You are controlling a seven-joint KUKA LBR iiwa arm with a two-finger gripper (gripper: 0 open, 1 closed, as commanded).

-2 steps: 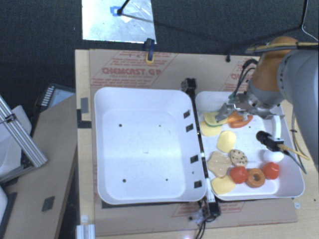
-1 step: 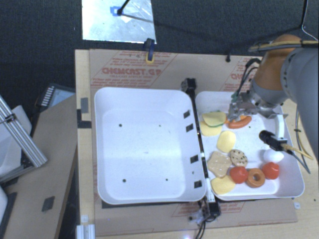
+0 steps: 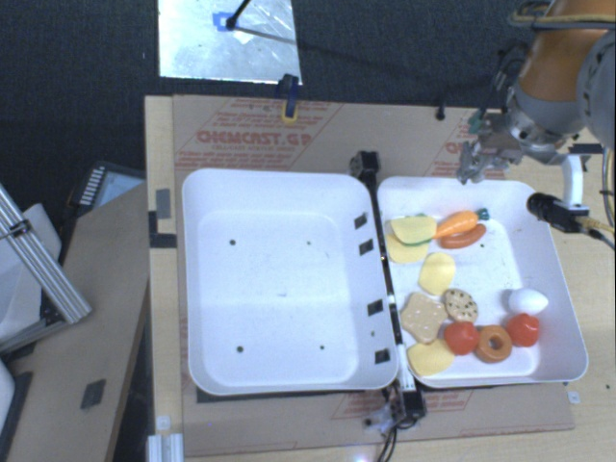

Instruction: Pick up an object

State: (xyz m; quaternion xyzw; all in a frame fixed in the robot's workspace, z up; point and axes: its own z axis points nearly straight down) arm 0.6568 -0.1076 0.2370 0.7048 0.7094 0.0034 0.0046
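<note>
Tool (image 3: 474, 168) poised above the right bin (image 3: 563, 287)
Finger state: cannot tell. Crowded food at 6 o'clock; a descent could pinch two pieces or none.

A brown board (image 3: 260, 138) printed with red lettering covers the tabletop (image 3: 115, 248) under the two bins. A blue and yellow clamp (image 3: 289, 98) grips its far edge. Beyond it a shiny silver sheet (image 3: 226, 27) lies on dark carpet (image 3: 67, 65). At the left edge stands an aluminium rail (image 3: 34, 258), and near it what may be a keypad (image 3: 91, 186).
</note>
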